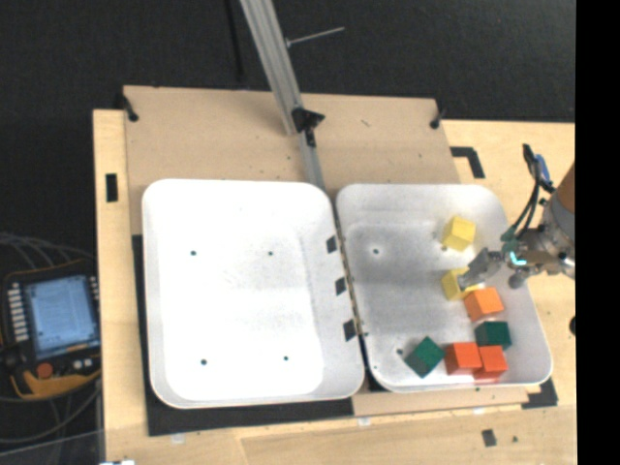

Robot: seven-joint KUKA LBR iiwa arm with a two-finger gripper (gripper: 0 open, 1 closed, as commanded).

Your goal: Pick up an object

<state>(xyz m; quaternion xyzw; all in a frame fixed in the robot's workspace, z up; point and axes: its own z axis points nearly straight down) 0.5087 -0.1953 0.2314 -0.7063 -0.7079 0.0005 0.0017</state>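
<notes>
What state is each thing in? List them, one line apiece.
claw: low over the right bin, beside the lower yellow block.
right bin: holds all the blocks.
upper yellow block: tilted, apart from the others.
lower yellow block: resting in the bin.
orange and green blocks: clustered by the near wall.

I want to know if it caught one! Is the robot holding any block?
Cannot tell. The hand is down at a small yellow block in the right white bin, but no grip shows.
</notes>
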